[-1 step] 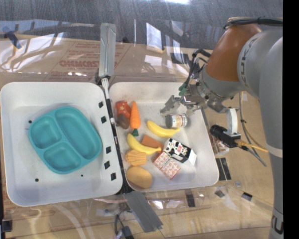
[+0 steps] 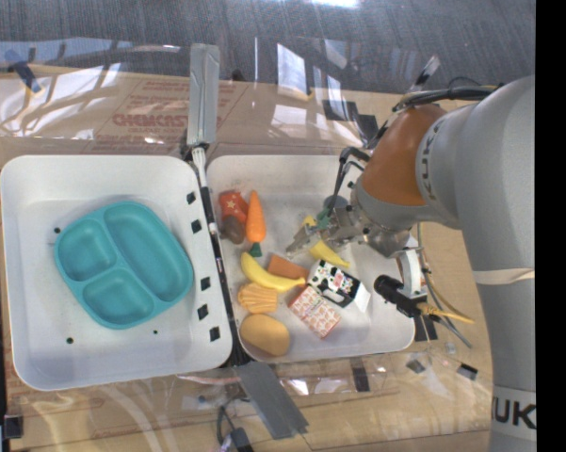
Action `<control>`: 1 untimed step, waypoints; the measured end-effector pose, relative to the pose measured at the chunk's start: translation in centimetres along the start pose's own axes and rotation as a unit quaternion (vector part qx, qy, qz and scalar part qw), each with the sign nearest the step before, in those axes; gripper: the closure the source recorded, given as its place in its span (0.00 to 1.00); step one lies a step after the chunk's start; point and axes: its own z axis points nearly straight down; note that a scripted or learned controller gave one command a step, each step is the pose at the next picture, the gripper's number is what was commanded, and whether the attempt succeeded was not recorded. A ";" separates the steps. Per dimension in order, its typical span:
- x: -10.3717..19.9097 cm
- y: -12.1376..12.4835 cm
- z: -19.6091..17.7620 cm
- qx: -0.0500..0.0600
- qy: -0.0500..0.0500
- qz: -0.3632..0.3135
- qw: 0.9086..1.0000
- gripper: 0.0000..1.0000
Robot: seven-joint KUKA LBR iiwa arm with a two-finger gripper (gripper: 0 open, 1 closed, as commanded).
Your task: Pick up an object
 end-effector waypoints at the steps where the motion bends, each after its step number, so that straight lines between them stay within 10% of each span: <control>1: 0.0 0.0 -1.0 0.000 0.000 -0.002 1.000 1.00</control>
